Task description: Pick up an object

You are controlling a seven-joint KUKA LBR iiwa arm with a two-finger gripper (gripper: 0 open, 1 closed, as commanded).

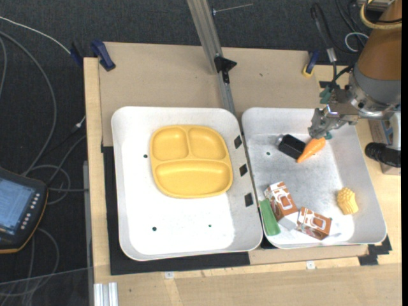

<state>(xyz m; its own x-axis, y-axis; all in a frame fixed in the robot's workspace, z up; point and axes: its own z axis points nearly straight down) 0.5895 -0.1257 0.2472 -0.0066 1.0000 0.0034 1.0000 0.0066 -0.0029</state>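
Down at the far end of the right bin (357,171), the gripper (322,127) hangs low over the toy carrot (312,150), its metal tip just at the carrot's thick end; from this angle I cannot tell how wide it stands or whether it has hold of anything. The carrot is smooth orange plastic, tapered, lying at a slant with its point toward the bin's middle. Touching its narrow side is a small black block (292,146), matte and boxy, which crowds that side of the carrot. Well apart, near the bin's front edge, two small printed cartons (298,211) in brown and white lie tipped over beside a flat green piece (269,218). A knobbly yellow corn cob (346,200) sits alone toward the right wall. The bin floor looks scuffed and speckled grey. In the left bin (127,190), glossy white, rests a yellow divided plate (190,160) with three rounded compartments. Both bins sit on a pale wooden surface (159,69).
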